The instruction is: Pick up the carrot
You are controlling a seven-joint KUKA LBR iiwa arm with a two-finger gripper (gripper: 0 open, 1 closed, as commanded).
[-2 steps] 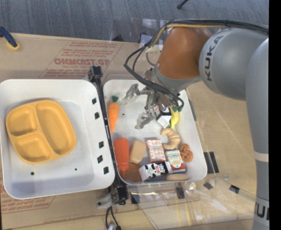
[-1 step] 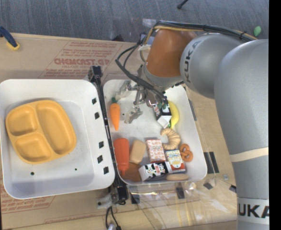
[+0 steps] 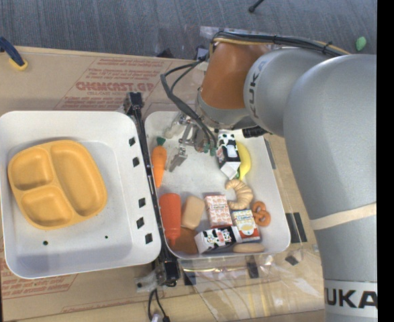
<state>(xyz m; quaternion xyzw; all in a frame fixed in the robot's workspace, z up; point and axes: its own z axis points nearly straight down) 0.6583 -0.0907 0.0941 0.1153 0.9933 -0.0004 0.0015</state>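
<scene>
pincer [image 3: 183,143] open beside carrot [image 3: 158,165]: orange, tapered, green top.

Arm [image 3: 317,146] cut off at right.

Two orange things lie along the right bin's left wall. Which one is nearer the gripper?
The slim tapered orange carrot with a green top. It lies just left of the gripper, while the thicker red-orange sausage-shaped toy sits farther down the same wall.

Yellow divided plate [image 3: 56,183] in left bin [image 3: 9,129] — banana [image 3: 244,161], croissant [image 3: 241,193] in right.
</scene>
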